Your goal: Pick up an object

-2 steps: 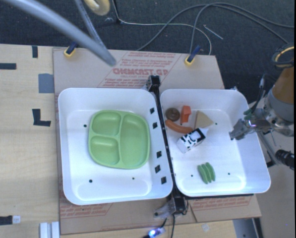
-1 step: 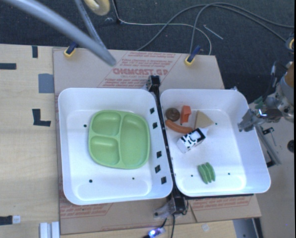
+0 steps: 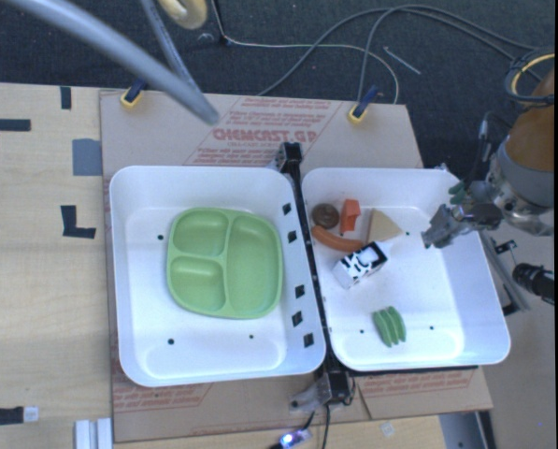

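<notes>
Toys cluster at the right bin's [image 3: 447, 340] far-left corner: tan wedge [image 3: 383, 224] nearest, then orange block [image 3: 350, 215], brown disc [image 3: 326, 215], orange sausage [image 3: 336, 240] and spotted block [image 3: 360, 263]; a green ridged piece [image 3: 389, 326] lies apart. From above, I see my gripper [image 3: 439, 234] just right of the wedge; whether its fingers are apart, I cannot tell. The left bin [image 3: 138, 241] holds a green tray [image 3: 225, 262].

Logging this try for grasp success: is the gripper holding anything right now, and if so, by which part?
Nothing is held. The gripper hovers over the right bin with nothing between its fingers; the toys lie apart from it, to its left in the view.
</notes>
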